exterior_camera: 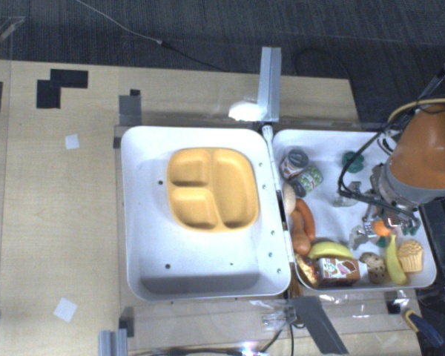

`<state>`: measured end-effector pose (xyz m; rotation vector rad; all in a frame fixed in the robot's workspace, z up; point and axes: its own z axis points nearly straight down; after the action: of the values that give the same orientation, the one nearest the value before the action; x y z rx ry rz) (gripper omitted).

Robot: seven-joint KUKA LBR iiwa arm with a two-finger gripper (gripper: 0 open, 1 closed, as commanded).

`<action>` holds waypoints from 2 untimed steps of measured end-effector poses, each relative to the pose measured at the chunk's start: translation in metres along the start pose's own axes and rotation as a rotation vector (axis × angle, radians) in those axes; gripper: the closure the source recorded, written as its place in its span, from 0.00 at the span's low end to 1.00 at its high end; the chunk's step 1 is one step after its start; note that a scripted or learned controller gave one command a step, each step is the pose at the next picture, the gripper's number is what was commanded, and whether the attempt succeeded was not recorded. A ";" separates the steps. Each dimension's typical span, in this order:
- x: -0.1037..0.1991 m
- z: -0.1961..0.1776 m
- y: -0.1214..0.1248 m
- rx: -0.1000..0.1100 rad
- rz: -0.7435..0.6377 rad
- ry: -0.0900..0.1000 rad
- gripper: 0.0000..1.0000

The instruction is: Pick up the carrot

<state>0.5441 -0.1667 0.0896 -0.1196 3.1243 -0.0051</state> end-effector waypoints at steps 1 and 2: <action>-0.004 -0.014 0.001 0.002 -0.006 -0.010 1.00; 0.010 -0.001 -0.037 0.001 -0.007 -0.001 1.00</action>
<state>0.5366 -0.2043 0.0905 -0.1311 3.1224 -0.0067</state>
